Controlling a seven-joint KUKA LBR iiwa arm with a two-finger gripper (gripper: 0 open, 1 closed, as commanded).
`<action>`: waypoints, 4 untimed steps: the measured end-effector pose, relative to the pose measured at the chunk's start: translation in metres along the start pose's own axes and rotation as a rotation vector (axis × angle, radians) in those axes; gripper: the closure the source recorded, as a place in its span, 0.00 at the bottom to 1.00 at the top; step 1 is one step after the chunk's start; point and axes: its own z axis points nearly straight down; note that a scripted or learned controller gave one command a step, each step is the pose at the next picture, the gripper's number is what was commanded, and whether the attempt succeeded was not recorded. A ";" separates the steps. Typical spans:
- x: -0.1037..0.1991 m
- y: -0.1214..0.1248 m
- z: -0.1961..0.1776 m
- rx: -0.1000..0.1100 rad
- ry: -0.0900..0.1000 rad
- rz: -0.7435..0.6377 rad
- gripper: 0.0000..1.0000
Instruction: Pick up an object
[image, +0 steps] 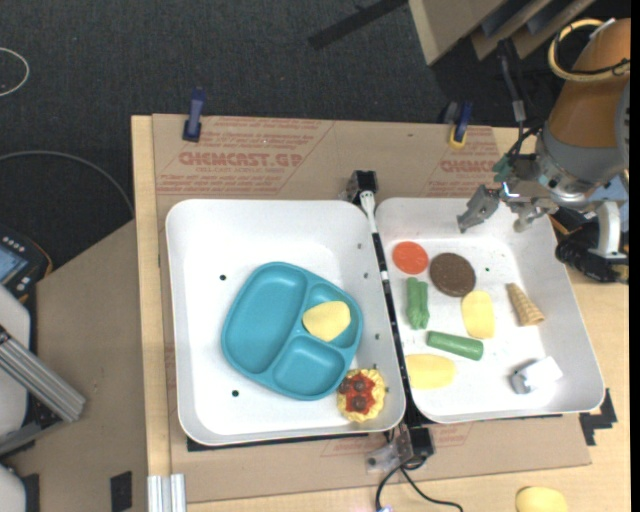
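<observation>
Two shallow white bins sit on the desk: the left bin carries one teal sectioned plate, one yellow lump and a red-yellow toy. The right bin holds two green pieces, upright and lying crosswise, two yellow ones, a brown disc, orange disc, ridged cone and grey block. The gripper hangs open above its far edge, holding nothing.

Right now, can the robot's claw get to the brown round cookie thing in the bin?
Probably yes. The gripper hangs open over the right bin's far edge, and the brown disc lies near it with nothing on top. The orange disc touches its side, which might get bumped.
</observation>
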 end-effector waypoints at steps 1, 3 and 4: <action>0.044 -0.070 0.060 0.011 0.004 0.000 0.00; -0.031 -0.082 0.116 -0.006 0.000 -0.004 0.00; -0.058 -0.021 0.116 0.008 0.030 -0.007 0.00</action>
